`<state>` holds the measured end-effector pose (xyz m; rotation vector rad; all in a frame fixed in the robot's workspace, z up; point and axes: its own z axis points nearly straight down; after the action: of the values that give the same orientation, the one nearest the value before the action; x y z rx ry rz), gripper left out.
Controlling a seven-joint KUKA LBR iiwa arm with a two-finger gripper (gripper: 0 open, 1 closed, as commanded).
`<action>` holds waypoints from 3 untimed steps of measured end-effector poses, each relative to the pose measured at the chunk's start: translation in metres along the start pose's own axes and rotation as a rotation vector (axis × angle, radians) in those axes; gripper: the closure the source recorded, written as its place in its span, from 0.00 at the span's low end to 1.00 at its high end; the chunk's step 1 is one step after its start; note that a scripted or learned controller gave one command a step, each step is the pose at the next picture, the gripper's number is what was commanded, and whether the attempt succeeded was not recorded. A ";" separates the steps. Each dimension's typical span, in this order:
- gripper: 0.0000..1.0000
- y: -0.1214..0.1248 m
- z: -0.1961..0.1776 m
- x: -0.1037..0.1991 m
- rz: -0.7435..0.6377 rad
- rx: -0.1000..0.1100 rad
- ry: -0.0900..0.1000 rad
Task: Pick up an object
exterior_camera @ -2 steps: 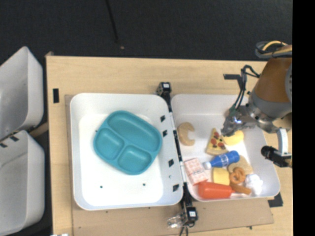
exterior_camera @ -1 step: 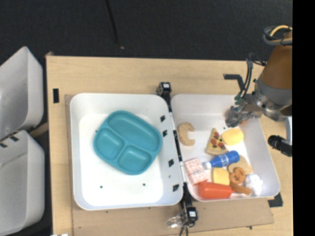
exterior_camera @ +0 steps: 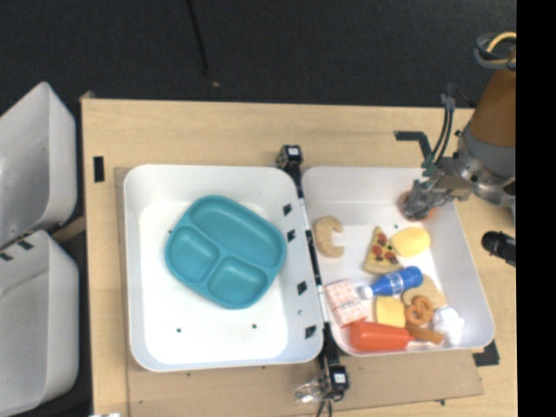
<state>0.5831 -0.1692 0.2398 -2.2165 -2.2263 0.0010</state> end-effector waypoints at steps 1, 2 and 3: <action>1.00 0.018 0.013 0.048 -0.002 0.003 0.001; 1.00 0.037 0.001 0.093 -0.003 0.000 0.001; 1.00 0.047 0.010 0.142 -0.003 0.001 0.001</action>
<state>0.6298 -0.0268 0.2293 -2.2128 -2.2284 0.0016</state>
